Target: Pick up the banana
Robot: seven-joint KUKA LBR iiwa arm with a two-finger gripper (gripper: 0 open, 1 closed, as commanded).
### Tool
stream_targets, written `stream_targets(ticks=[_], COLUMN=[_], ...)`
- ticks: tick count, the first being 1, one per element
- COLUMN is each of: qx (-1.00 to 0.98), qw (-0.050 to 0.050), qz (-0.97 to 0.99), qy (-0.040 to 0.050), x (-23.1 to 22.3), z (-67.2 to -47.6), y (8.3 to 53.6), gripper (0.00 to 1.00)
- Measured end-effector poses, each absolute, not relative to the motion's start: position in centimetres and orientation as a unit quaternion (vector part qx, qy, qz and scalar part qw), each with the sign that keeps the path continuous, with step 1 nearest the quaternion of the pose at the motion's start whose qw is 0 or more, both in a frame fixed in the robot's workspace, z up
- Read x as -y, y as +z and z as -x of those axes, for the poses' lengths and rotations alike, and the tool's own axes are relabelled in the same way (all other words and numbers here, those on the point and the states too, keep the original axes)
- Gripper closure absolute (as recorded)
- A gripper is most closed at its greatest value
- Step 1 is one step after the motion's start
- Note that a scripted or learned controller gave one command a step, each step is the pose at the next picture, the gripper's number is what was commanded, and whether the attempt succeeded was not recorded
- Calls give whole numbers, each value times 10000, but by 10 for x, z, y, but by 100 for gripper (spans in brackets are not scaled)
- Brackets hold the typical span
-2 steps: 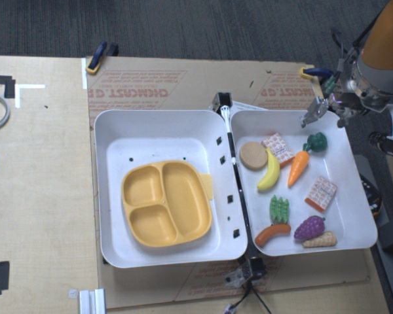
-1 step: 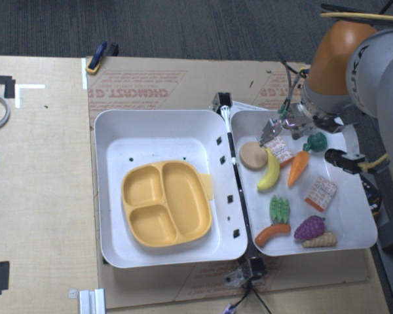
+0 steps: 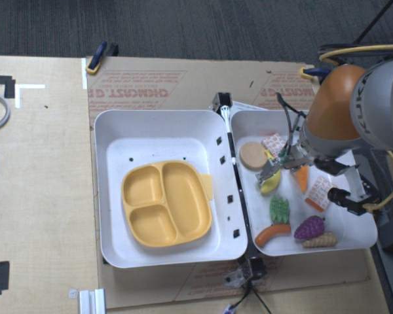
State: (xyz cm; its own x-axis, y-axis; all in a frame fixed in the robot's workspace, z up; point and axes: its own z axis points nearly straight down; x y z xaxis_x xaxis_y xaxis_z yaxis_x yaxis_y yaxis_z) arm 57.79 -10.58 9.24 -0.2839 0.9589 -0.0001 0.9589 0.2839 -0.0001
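Hand [image 3: 273, 173] low over banana [image 3: 270, 184]

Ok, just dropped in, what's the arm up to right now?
The gripper is down in the right bin, right at the banana, among other toy foods: a round cookie, broccoli, a carrot and grapes. I can't tell whether the banana is grasped. The yellow divided plate sits in the left bin.
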Motion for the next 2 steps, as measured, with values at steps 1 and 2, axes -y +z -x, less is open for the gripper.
stream_targets(ticks=[1, 2], qx=[8004, 7561], qw=[-12, -5], qz=[5994, 6544], qy=[-2, 4], x=[106, 48], z=[-579, -653], y=[102, 192], gripper=[100, 100])
